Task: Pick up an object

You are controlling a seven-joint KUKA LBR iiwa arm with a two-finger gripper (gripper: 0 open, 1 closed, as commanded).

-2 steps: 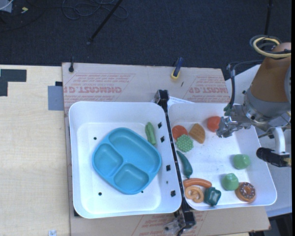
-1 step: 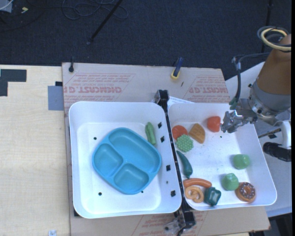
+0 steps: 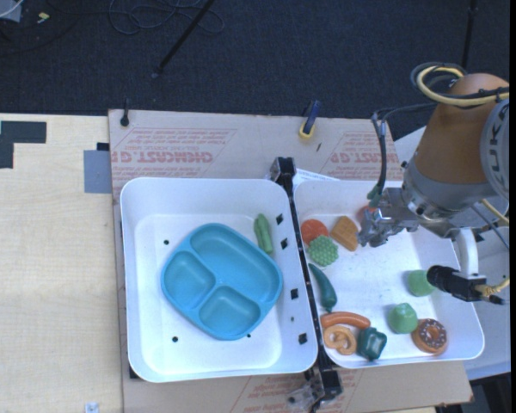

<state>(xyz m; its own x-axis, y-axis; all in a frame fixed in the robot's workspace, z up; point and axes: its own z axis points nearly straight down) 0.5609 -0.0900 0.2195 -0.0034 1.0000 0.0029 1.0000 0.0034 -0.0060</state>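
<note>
Arm (image 3: 451,157): it leans in from three o'clock, grey with the orange band up top, its wrist hanging over the upper part of the right bin (image 3: 464,338).
Gripper (image 3: 376,228): low over that bin's upper middle; from where I stand I cannot tell how it is set, and I see nothing gripped.
Nearest toys: an orange-yellow piece (image 3: 346,232) just at the gripper's nine o'clock, then a red-orange tomato (image 3: 313,230) further toward nine, and a bumpy green ball (image 3: 323,251) at about eight o'clock.
Bin's lower half: a dark green cucumber (image 3: 323,287) along the divider, a hot dog (image 3: 345,320) with a pretzel (image 3: 341,340) touching below it, and a dark green pepper (image 3: 371,343) just beside them.
Bin's right side: a pale green lump (image 3: 419,282), a green apple (image 3: 403,317), and a chocolate doughnut (image 3: 430,335) at five o'clock.
Left bin (image 3: 142,351): a blue divided plate (image 3: 221,280) lies in the middle, a green pickle (image 3: 264,233) at its one o'clock.
</note>
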